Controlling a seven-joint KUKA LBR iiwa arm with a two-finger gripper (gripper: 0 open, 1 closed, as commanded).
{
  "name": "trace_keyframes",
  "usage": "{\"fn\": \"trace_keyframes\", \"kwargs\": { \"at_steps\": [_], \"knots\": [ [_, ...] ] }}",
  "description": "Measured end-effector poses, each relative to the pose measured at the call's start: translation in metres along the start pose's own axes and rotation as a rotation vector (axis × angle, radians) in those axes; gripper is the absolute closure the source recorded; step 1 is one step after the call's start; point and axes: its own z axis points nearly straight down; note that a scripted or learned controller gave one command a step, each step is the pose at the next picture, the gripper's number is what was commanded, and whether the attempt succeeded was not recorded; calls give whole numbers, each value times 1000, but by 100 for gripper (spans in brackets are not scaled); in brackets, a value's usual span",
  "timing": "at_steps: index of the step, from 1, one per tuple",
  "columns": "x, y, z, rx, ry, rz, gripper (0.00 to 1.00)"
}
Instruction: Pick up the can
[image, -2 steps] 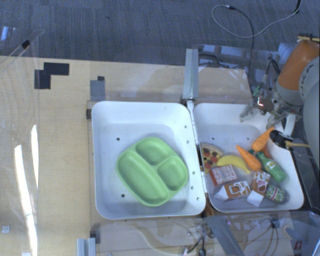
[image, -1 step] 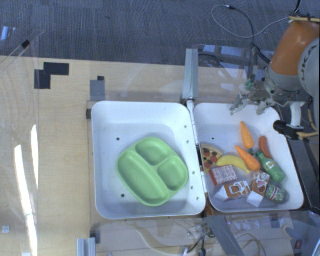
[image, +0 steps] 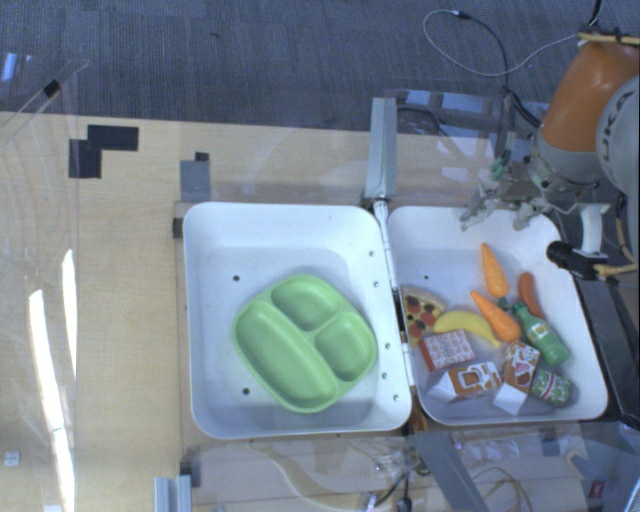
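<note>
Now claw (image: 498, 211) spread open, holding nothing, far from can (image: 551, 386).

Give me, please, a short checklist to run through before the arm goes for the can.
1. Can located: ok. The can lies on its side in the right bin's near right corner.
2. Tool position: not ok. The tool sits at the bin's far edge, well away from the can.
3. Tool holding nothing: ok.
4. Room around the can: not ok. The green bottle and a small carton crowd it.
5. Finger state: open.
</note>
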Motion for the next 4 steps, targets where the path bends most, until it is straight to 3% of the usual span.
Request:
{"fn": "trace_keyframes", "kwargs": {
  "at_steps": [1, 2, 3, 4],
  "knots": [
    [31, 0, -36, -1, 0, -56, 0],
    [27, 0, -12, 0, 1, -344, 0],
    [21, -58, 51, 1, 2, -497, 0],
    [16, -3, 93, 15, 6, -452, 0]
  ]
}}
